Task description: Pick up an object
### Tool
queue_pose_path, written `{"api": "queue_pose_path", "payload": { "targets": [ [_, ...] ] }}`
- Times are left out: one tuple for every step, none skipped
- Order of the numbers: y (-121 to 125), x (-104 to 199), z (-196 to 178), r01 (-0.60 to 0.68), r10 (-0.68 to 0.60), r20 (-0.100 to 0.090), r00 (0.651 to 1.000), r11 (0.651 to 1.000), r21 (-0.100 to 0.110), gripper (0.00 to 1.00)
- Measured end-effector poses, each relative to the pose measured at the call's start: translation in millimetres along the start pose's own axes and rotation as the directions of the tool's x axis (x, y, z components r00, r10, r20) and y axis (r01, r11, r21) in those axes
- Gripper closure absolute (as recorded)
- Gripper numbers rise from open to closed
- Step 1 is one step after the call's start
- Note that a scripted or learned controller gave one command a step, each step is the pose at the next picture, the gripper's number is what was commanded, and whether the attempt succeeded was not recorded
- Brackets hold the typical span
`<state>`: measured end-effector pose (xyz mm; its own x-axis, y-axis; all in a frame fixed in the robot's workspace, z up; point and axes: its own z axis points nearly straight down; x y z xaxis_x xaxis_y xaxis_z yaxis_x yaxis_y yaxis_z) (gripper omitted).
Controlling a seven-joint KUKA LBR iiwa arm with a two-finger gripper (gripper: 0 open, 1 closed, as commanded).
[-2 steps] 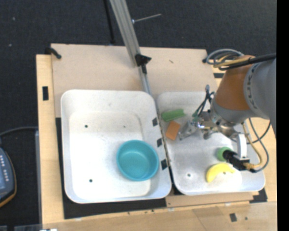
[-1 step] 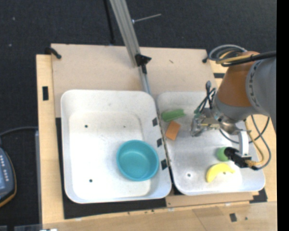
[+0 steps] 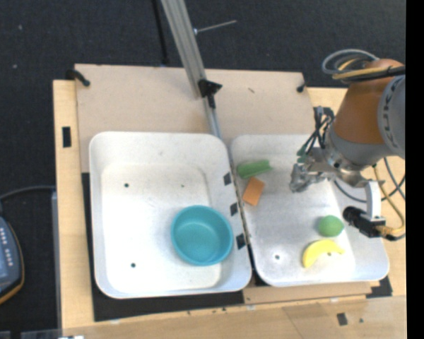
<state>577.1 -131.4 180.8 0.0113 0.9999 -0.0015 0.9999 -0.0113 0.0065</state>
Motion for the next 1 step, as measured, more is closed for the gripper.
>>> {"api": "queue_pose_path", "payload": {
  "targets": [
    [7.3,2.7,-62.7,0.014,-0.014,0.0,1.0,1.0,-0.003,1.0]
  ]
}}
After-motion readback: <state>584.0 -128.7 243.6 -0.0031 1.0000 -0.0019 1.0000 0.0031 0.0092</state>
